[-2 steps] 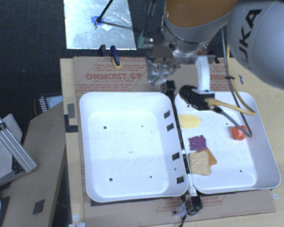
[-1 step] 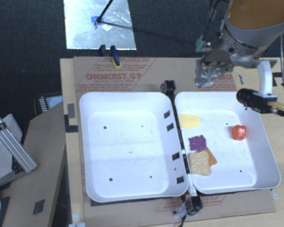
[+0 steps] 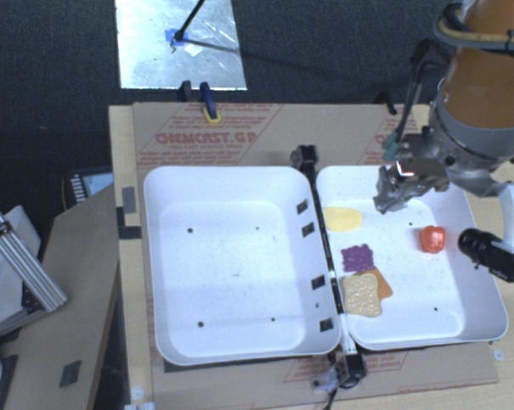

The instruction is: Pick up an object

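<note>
Cracker (image 3: 361, 296): nearest the lens, a tan slab at the right bin's (image 3: 466, 322) front left, lying over an orange piece (image 3: 381, 283).
Purple piece (image 3: 357, 257): just behind the cracker, touching or nearly so.
Yellow piece (image 3: 343, 218): closest to me, flat, alone; probably light and a bit slick, so I'd judge a pinch across its short width best.
Red piece (image 3: 432, 239): small, roundish, well apart on the right; may roll.
My gripper (image 3: 398, 195): hovering over the bin's back, just right of the yellow piece, holding nothing I can see.
Fingers: dark and blurred together; I cannot tell whether they are apart.
Left bin (image 3: 162, 272): beside the right one.
</note>
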You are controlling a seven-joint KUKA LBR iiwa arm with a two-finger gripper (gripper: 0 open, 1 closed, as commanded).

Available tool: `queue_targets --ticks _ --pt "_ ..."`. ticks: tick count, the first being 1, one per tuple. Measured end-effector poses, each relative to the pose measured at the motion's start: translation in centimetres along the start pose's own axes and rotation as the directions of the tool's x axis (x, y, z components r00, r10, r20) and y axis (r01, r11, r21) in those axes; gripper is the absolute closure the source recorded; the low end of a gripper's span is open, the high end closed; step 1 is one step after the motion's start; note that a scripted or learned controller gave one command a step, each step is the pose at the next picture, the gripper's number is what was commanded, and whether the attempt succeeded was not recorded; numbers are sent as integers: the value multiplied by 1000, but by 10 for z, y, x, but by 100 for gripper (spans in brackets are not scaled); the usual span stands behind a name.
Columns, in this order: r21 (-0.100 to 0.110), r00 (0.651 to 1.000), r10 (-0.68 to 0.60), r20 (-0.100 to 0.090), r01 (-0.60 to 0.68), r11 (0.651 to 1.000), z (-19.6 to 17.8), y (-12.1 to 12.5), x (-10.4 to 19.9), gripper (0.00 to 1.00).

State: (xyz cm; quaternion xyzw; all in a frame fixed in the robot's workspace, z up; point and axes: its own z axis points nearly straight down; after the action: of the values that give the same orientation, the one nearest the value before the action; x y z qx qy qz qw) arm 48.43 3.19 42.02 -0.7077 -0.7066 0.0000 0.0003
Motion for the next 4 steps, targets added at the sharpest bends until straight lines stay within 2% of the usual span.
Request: queue_targets --ticks 1,2,3,4 --pt "-4 1000 -11 -2 11 1000 -20 2 65 100" --pt "-1 1000 -10 -1 10 1000 -9 2 107 100" --pt "-3 1000 5 2 -5 1000 -5 3 26 100" --pt "-4 1000 -10 -1 10 1000 -24 2 77 100"
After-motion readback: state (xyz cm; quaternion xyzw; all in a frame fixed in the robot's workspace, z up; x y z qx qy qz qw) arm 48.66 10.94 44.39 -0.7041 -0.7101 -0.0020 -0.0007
